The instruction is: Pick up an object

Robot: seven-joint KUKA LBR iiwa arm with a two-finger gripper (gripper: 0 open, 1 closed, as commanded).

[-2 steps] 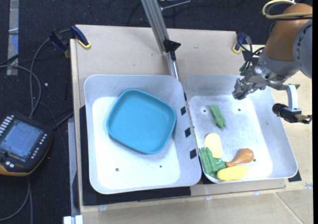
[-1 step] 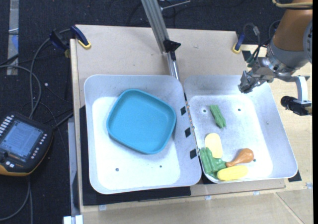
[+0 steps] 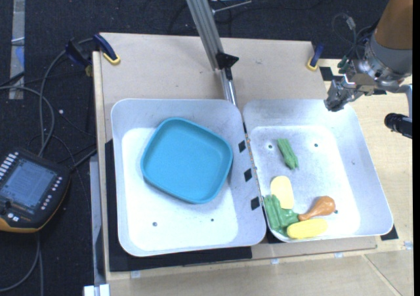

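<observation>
The arm [image 3: 394,29] comes in from the right, grey with its orange band up near the top corner; its pincer [image 3: 336,101] hangs over the far right corner of the right bin [image 3: 367,176], just at the rim; from where I stand I cannot tell how the pincer is set, and nothing shows in its grip.

The things to pick lie in that right bin, all well apart from the pincer; a small green pod [image 3: 287,153] lies alone near the middle, slanting; toward the near edge sits a cluster; a pale yellow piece [image 3: 282,190] lies above a green piece [image 3: 279,214] at the bin's left side; a brown drumstick shape [image 3: 319,207] lies just to their right; a bright yellow piece [image 3: 307,228] lies along the near rim, touching or nearly touching the green piece and the drumstick.

The left bin [image 3: 131,222] holds a blue plate [image 3: 187,160], squarish with rounded corners, sitting a little askew toward the far right of the bin.

Both bins rest side by side on the table [image 3: 164,68]; a metal pole [image 3: 203,16] slants across the far side down to the seam between the bins; a yellow clamp [image 3: 314,58] grips the far edge; a handheld pendant [image 3: 29,190] lies on the dark floor to the left, its cable trailing.
</observation>
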